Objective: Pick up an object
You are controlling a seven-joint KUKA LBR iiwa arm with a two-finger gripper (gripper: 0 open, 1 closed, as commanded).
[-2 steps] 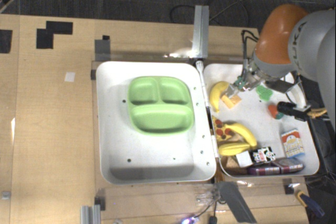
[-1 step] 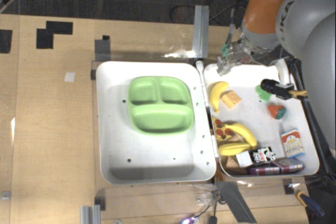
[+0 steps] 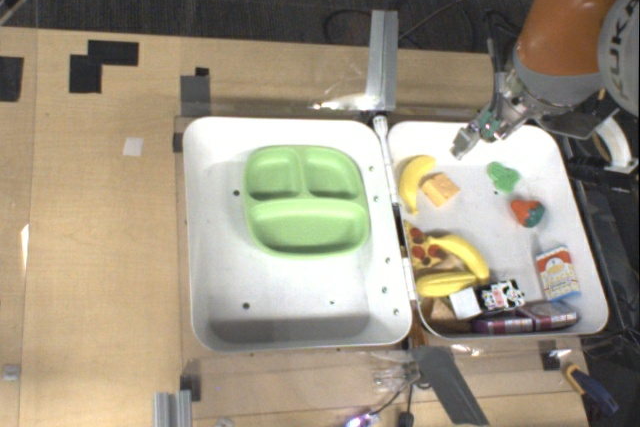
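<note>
The worktop is seen to carry two shallow white bins side by side. The left bin is taken up by a green divided tray. The right bin is crowded: two bananas, one near the inner wall with an orange block touching it, the other lower down; a small carton by the outer wall; a red strawberry-like piece; a green piece just above it. The arm is reached in from the right, and the claw is poised above the upper part of the right bin, tilted, nothing seen between its fingers; whether they are apart or together cannot be told. The step is judged to be the approach, no object yet picked. A descent onto an isolated target is called for next; the green piece lies nearest and stands apart from its neighbours.
</note>
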